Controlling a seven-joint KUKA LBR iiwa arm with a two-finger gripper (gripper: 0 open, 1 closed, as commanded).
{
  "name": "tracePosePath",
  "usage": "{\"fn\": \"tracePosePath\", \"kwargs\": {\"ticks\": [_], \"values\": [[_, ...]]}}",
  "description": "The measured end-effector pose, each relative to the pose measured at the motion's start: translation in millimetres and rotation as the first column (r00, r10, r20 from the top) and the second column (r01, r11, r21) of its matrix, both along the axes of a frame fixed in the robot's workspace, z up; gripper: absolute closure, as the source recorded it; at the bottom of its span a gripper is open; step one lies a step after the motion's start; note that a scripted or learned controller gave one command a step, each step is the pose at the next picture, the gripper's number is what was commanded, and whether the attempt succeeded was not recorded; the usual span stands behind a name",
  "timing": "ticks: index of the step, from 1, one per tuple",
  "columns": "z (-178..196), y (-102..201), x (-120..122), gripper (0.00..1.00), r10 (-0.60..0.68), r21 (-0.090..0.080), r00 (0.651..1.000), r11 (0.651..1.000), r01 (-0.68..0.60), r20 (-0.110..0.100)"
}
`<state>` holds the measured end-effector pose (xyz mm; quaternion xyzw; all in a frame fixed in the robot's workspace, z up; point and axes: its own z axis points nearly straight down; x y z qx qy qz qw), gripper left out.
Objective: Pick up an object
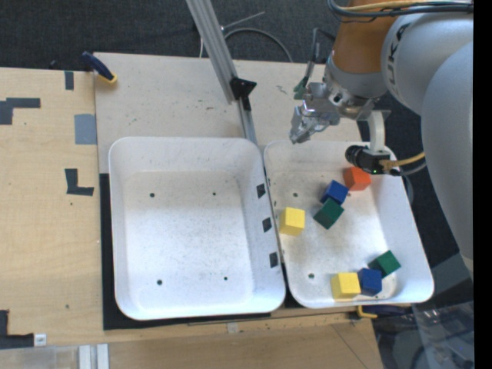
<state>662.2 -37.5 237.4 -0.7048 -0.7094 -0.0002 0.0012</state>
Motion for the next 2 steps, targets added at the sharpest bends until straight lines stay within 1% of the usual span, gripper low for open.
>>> {"fn": "tracePosePath", "kwargs": {"ticks": [1,2], "values": [[3.6,62.6,0.9,1.0,0.001,0.0,1.0,1.0,-0.001,0.0],[8.3,113.5,-10.3,1.0,0.0,0.0,1.0,1.0,0.0,-0.001]]}}
